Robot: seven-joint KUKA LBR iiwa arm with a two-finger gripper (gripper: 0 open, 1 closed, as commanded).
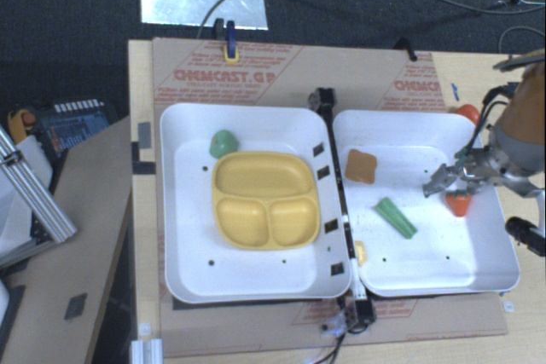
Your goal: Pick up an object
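Broadly, a wooden bench topped with a printed cardboard sheet [290, 68] carries two shallow white plastic bins side by side. The left white bin [183, 268] holds a yellow plastic plate with three compartments [263, 199], lying flat near the bin's middle. Just beyond the plate's far left corner, close to it, sits a small rounded green lump [223, 142].

The right white bin [426, 268] holds the loose things. The grey arm with its orange band [522, 128] comes in from the right edge and reaches over the bin's right side. Its two-finger gripper [445, 182] hangs low over the bin floor with the metal fingers spread apart and nothing between them. Just beside the gripper, toward the bin's right wall, a small orange-red object [459, 203] lies partly hidden under the gripper body; I cannot tell whether they touch.

Well to the left of the gripper, a long green wedge-shaped piece [394, 216] lies at a slant on the bin floor. A brown, roughly square block [362, 167] rests nearer the far left of this bin, apart from the green piece. A tiny yellow bit [360, 252] sits against the divider between the bins.
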